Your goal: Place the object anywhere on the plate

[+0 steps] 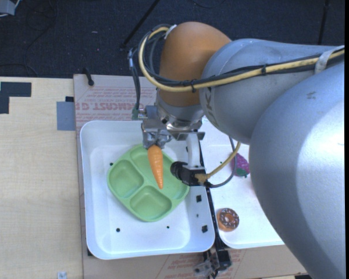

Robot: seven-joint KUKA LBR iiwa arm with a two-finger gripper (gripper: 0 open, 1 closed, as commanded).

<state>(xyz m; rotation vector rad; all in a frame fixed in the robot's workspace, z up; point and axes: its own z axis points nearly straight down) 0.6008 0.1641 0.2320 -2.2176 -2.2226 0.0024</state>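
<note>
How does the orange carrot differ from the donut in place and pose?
The long tapered orange carrot is in the left white bin, hanging tip-down over the green divided plate from the tool; the round brown frosted donut is in the right white bin. The carrot is upright and held by its top; the donut lies flat and loose. Both look like toy food.

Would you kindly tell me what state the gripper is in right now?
Gripper: closed on the top end of the carrot, which hangs over the green plate.
</note>
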